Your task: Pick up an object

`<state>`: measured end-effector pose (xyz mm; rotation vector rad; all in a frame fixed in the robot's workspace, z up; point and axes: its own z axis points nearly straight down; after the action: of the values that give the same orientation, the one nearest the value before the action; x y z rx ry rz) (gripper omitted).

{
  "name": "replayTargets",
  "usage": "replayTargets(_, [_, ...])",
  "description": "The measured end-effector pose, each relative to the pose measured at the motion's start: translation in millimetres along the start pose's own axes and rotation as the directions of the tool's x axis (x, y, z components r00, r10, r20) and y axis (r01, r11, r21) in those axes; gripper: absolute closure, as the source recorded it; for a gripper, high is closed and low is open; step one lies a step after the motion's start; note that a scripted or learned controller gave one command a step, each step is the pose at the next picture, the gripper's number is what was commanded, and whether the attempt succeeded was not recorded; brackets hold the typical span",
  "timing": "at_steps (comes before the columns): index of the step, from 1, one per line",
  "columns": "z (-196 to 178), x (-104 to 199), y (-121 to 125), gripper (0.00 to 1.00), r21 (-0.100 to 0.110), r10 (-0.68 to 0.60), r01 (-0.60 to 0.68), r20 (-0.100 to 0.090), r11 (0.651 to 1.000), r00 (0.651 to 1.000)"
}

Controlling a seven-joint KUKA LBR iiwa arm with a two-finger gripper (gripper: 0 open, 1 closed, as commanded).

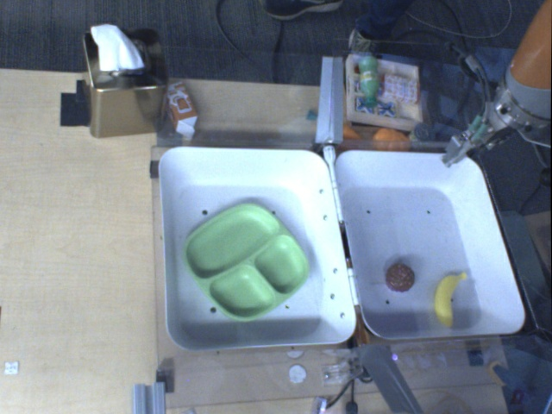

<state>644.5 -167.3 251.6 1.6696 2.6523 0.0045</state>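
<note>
In the right bin (483,198) lie a yellow banana (445,297) near the front right corner and a small round brown object (399,276) just to its left. A green plate with three compartments (247,260) rests in the left bin (177,197). My gripper (459,147) hovers over the back right corner of the right bin, well away from the banana and the brown object. Nothing shows between its fingers.
Behind the bins stand a gold tissue box (121,102), a small orange carton (181,109), and a pack of toys (383,89) with an orange item (390,138) in front of it. Wooden bench top extends to the left.
</note>
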Motion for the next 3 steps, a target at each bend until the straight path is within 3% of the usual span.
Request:
replayTargets(1, [28, -17, 20, 1.0, -0.001, -0.347, 0.347, 0.001, 0.938, 0.938])
replayTargets(2, [6, -22, 6, 1.0, -0.001, -0.348, 0.348, 0.001, 0.937, 0.937])
replayTargets(3, [-5, -23, 8, 1.0, -0.007, -0.349, 0.349, 0.009, 0.937, 0.937])
